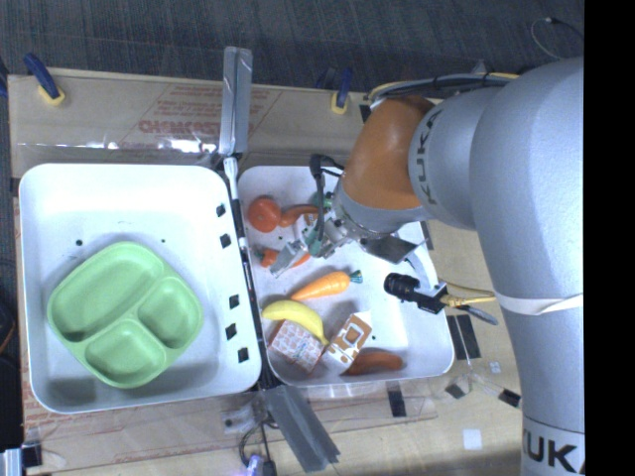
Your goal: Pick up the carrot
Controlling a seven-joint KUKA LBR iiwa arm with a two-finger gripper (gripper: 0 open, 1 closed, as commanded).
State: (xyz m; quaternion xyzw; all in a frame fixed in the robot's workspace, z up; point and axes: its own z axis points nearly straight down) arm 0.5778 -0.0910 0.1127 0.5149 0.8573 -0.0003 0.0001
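Gripper low in the right bin, carrot lying free just beside it

Camera view, looking down at a slant. The grey arm (496,157) comes in from the right, its orange band (385,162) over the far part of the right bin (422,330). The gripper (296,251) sits low in that bin's left half, close to the wall shared with the left bin (119,201). Cannot tell from this angle whether it stands wide or narrow; nothing is seen held in it.

The carrot (319,287) lies on the bin floor just nearward and a little right of the gripper, near it but apart. It rests on its side, the green top pointing right and the tip pointing left.

Around the gripper:
- a red round fruit (263,212) on its far side, towards the left
- an orange piece (301,211) on its far side, just beside the red fruit
- a small orange bit (269,258) close on its left, contact unclear
- a banana (296,315) nearward, past the carrot and just beside it
- a patterned cube (296,346) nearer again, touching the banana's lower edge
- a small printed box (348,336) to the right of the cube
- a brown-red sausage shape (374,362) by the bin's near wall

Well to the gripper's left, a green divided plate (124,315) lies in the left bin
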